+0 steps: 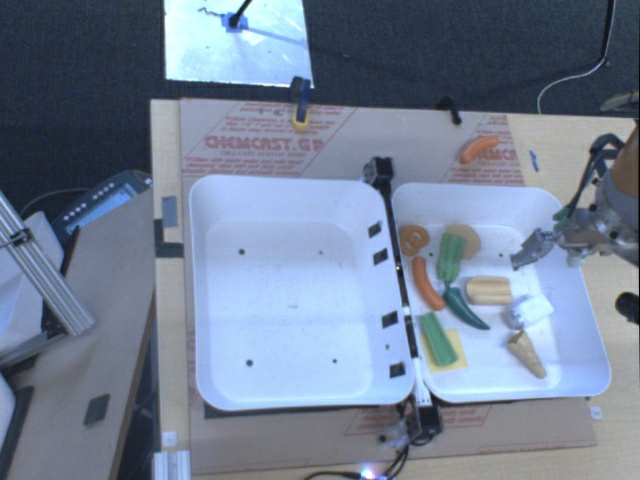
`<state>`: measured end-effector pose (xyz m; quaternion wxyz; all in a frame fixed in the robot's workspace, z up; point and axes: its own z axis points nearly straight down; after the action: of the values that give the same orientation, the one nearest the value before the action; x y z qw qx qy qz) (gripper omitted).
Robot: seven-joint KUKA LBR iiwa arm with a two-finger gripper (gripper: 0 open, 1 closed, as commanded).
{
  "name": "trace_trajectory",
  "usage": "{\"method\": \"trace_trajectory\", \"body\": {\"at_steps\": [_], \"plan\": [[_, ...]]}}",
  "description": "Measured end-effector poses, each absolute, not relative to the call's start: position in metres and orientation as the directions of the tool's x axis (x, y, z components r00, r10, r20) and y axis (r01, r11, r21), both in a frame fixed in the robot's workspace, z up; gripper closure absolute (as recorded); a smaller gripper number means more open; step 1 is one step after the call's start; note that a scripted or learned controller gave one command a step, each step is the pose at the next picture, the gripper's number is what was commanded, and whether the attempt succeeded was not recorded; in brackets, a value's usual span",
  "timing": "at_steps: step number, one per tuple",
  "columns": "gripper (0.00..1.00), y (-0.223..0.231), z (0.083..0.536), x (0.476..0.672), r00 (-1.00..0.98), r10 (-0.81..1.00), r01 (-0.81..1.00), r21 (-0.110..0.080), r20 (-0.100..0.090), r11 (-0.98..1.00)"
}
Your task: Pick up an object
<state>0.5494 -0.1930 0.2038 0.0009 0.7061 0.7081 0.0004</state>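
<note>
- Along the bench's left half, the left bin [290, 298] is seen lying flat, its white floor bare and marked by a few small dark dots.
- Between the two bins a dark seam with black clips [390, 290] is seen running from the far edge to the near edge.
- Beside that seam the right bin [575, 368] is set, and all the loose objects inside a bin are gathered in its left and middle parts.
- Near the far left corner of the right bin a small orange ring-shaped piece [413, 238] is found, with a pale green-and-tan piece [454, 249] just beside it.
- An orange carrot-like piece [427, 282] is laid lengthwise close to the seam, and a dark green pepper [465, 308] is placed next to it.
- Toward the near left corner a green strip on a yellow slab [439, 340] is seen.
- At the middle of the bin a tan bread-like block [488, 290] is laid, with a small white-and-grey item [526, 313] to its right and a tan cone [526, 353] nearer the near edge.
- Outside the bins, an orange sausage-shaped toy [480, 149] is left on the cardboard by the far edge.
- Over the right bin's far right part the gripper [530, 250] is held above the floor; nothing is seen between its fingers, and how far they are parted cannot be told.
</note>
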Motion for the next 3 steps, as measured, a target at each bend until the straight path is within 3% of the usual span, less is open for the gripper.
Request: {"method": "trace_trajectory", "body": {"at_steps": [1, 2, 3], "plan": [[0.00, -0.146, 0.092, 0.537, -0.005, 1.000, 1.000, 0.000, 0.002, 0.005], [0.00, -0.095, 0.083, 0.496, -0.006, 1.000, 1.000, -0.003, 0.003, 0.006], [0.00, -0.087, 0.086, 0.573, -0.005, 1.000, 1.000, 0.009, -0.009, 0.005]]}}
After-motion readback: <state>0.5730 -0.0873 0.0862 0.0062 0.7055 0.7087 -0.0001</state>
